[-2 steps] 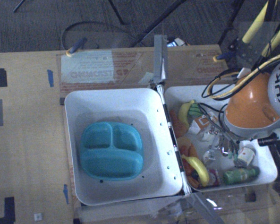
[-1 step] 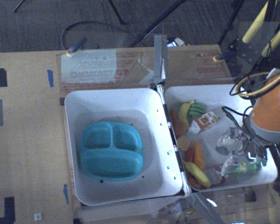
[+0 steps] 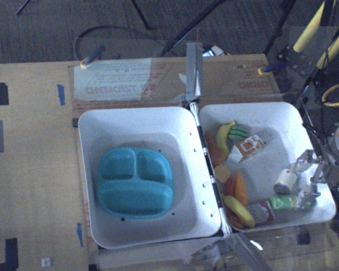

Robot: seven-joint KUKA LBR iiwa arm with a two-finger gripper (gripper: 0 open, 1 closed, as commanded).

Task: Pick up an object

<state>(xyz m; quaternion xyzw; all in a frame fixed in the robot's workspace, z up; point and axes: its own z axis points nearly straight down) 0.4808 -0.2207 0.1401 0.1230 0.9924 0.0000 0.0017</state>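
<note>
I am at the reach stage, nothing lifted yet. My gripper (image 3: 307,176) hangs low over the right bin (image 3: 282,111), near its right edge, fingers spread and holding nothing. Between them and just left sits a small white can (image 3: 285,181); a green bottle (image 3: 285,202) lies by the near edge. Next I should drop squarely over the can and close. My arm comes in from the right, wrist seemingly tilted, though it is blurred.

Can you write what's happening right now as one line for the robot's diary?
stage: reaching | gripper: in right bin, near white can | held: nothing seen | left bin: blue tray
</note>
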